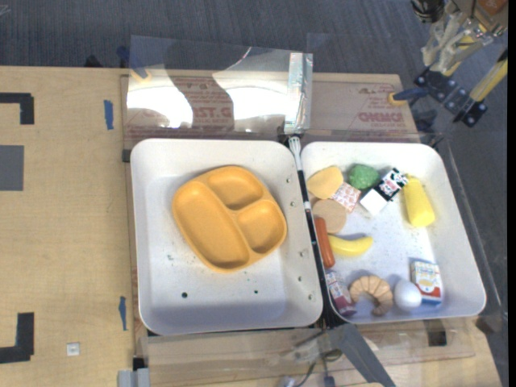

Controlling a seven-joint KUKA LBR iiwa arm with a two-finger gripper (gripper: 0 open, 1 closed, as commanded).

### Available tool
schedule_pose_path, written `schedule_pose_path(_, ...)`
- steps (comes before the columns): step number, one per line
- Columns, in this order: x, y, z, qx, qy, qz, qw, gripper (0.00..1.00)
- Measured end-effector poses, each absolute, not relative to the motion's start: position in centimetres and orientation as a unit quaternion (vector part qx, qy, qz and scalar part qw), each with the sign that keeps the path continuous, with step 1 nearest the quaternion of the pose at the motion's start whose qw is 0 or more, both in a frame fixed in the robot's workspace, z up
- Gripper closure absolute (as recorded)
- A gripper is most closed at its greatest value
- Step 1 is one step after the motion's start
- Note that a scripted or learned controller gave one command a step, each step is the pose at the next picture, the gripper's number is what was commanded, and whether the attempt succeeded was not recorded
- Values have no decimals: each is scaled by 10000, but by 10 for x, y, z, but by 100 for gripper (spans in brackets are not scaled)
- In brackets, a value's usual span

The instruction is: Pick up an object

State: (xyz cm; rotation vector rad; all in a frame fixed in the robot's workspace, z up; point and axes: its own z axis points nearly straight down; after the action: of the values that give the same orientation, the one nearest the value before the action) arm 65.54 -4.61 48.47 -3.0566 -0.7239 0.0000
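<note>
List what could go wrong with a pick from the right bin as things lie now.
1. The toys in the right bin are crowded: the green piece, the black-and-white carton and the cookie lie close together, so a grasp may nudge or catch a neighbour.
2. The hot dog lies along the bin's left wall, leaving little room for a finger on that side.
3. The white egg is round and smooth and may slip or roll away.
</note>
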Motion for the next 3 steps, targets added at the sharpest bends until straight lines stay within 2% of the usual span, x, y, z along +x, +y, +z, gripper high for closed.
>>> schedule_pose_path(1, 655, -47, 485, -9733, -2295, 2, 0, 0)
schedule_pose_path(2, 621, -16, 332, -9862, -1654, 44, 14, 0)
schedule_pose_path(3, 547, 25, 181, -9850, -1723, 47, 12, 0)
